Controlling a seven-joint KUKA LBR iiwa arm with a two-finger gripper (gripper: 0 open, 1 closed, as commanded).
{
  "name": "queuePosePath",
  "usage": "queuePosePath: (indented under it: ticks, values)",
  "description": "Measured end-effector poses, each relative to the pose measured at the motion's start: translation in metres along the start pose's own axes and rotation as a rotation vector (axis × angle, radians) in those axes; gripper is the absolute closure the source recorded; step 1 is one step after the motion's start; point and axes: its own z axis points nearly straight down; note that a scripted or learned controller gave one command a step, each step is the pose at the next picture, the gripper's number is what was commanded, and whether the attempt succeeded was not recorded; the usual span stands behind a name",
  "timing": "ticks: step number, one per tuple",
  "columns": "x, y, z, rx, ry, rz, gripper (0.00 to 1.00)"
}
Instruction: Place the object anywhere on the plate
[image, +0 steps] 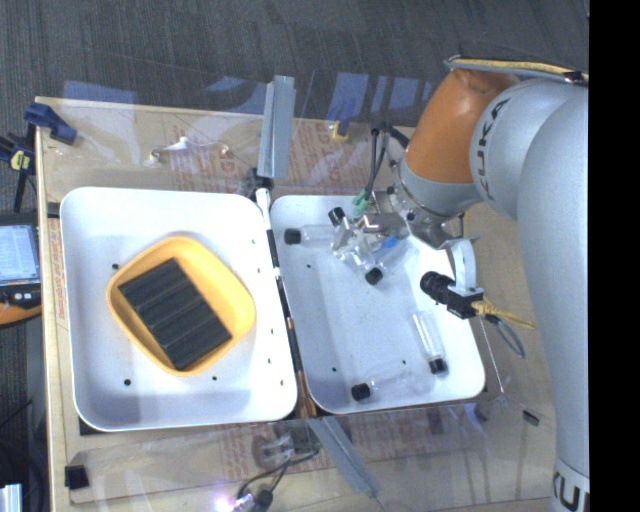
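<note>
The hand (368, 232) is low over the far part of the right bin (330, 375), and it is hard to read: its metal parts mix with clear, glassy things under it, so I cannot tell if its fingers are apart or together, or if something sits between them. The big grey arm (540, 200) with its orange band (450, 125) covers the right rim of this bin, and the arm is cut off by the picture's edge.

The objects in the right bin are clear tubes with black caps. One tube (430, 342) lies near the right wall, its long axis running near to far, the cap at the near end. Another tube (382, 384) lies at the near wall, its long axis left to right, the cap at the left end. A lone black cap (291, 237) lies near the far left corner, apart from the hand.

The plate (180, 301) is yellow with a dark ribbed centre. It rests in the left bin (90, 215), tilted on the diagonal. The two rims between the bins separate it from the tubes. Both bins stand on the counter (200, 150).
</note>
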Motion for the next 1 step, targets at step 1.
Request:
queuePosePath:
  ticks: [1]
  values:
    - [0.0432,-0.0204,0.0220,0.004,0.000,-0.173,1.00]
